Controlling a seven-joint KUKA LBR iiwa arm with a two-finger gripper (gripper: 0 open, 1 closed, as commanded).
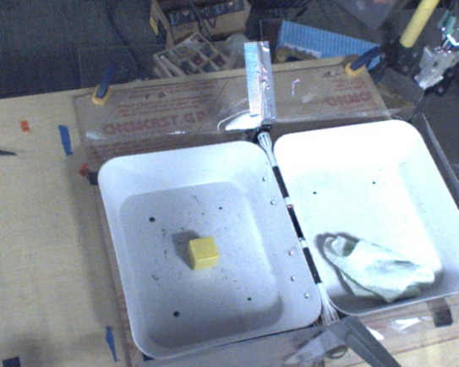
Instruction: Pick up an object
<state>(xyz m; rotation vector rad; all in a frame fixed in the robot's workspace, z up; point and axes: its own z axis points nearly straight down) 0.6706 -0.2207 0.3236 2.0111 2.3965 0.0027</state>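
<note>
The small yellow cube (204,252) lies free near the middle of the left bin (120,195), well apart from its walls; the crumpled white cloth (380,274) rests in the right bin's (431,157) near corner; the hand's state cannot be told.

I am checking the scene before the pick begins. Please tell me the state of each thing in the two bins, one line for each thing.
yellow block: lies flat near the middle of the left bin, alone, nothing touching it.
white cloth: crumpled, lies in the near part of the right bin, by its front wall.
</note>
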